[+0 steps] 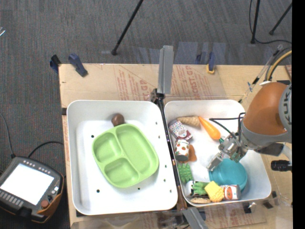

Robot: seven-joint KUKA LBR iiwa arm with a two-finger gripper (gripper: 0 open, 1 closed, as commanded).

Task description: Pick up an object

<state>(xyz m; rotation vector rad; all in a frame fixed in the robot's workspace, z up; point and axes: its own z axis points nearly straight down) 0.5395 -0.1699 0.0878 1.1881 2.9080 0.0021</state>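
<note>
The right bin [204, 147] holds several toy items. Among them are an orange carrot [209, 128], a tan cone [189, 121], a red-and-white packet [177, 128] and a small printed can [181, 149]. A teal bowl [232, 176] sits near the bin's front right. My gripper [220, 159] hangs low at the bowl's upper left rim, just below the carrot, reaching in from the right. Nothing is seen held in it.
The left bin [76, 151] carries a green divided plate [125, 155] and a brown ball [117, 119] behind it. Along the right bin's front lie a green toy [185, 173], a yellow piece [214, 191] and a red-labelled can [230, 192]. A grey post [166, 73] stands behind the bins.
</note>
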